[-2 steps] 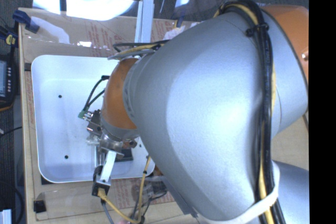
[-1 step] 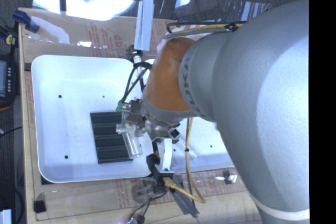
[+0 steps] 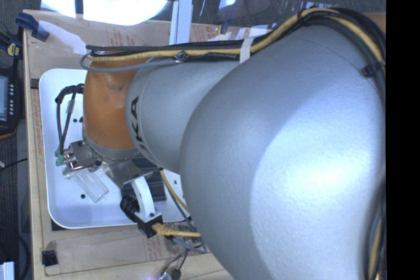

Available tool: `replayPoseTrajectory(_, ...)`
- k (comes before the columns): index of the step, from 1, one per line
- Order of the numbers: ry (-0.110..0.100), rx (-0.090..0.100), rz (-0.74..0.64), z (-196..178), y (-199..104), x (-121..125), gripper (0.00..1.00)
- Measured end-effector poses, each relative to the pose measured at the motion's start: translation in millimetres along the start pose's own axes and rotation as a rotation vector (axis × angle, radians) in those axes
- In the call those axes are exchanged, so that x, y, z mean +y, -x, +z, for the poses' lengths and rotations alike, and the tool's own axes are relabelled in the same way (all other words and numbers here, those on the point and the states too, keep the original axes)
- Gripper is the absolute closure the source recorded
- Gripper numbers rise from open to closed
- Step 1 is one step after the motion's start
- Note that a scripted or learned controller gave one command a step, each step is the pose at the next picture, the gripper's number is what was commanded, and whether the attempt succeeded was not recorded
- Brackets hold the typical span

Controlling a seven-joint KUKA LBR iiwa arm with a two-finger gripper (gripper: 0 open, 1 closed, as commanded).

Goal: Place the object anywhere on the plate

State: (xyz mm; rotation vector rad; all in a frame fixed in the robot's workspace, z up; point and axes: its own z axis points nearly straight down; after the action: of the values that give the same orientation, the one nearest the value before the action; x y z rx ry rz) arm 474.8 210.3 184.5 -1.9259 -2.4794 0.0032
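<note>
**Object cannot be located; arm looms over the bins**

Object position: cannot be told, since nothing on the open floor of the bin can be picked out as the task's thing, and the arm covers much of the scene. The grey arm (image 3: 275,154) reaches in from the right and spreads across the middle and right of the camera view, its broad housing close to the lens. Its orange band (image 3: 105,108) hangs above the left white bin (image 3: 46,141). Below the band, the pincer (image 3: 85,174) sits low over the bin's floor, near the bin's front left part. Whether the pincer is clenched or released cannot be told, nor whether it grasps anything; a pale translucent piece juts from it toward the bin floor.

A few small dark specks (image 3: 83,197) dot the white floor just beside the pincer. A bundle of yellow and black cables (image 3: 164,56) runs along the arm's upper edge from the band toward the right, and more black leads (image 3: 63,115) loop down the band's left side. The wooden desk (image 3: 98,249) shows along the bin's front edge.
</note>
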Motion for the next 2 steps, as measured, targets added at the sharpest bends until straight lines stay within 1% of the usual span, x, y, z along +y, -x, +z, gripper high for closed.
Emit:
replayPoseTrajectory(1, -0.002, 0.001, 0.025, 14.7, 87.1, 51.2, 1.00)
replayPoseTrajectory(2, -0.001, 0.000, 0.173, 45.0, 136.3, 87.2, 1.00)
